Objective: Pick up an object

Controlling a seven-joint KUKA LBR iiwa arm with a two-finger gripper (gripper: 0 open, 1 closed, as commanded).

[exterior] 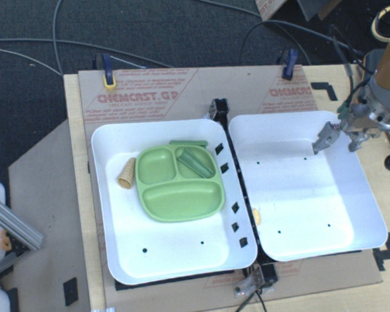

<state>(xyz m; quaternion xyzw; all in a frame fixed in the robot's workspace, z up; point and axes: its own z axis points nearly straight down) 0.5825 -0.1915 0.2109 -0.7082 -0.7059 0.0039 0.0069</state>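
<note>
A green divided plate lies in the left bin. A darker green oblong piece rests in the plate's upper right compartment, and a flat green strip lies just behind the plate. A tan cone sits against the plate's left side. A small yellow item lies at the left wall of the right bin. My gripper hovers over the right bin's upper right corner, far from all of these. It is open, and nothing is between its fingers.
A black divider with clips runs between the two bins. Blue clamps hold the cardboard backing at the far edge. Cables cross the dark floor behind the bench. A metal rail lies at the left.
</note>
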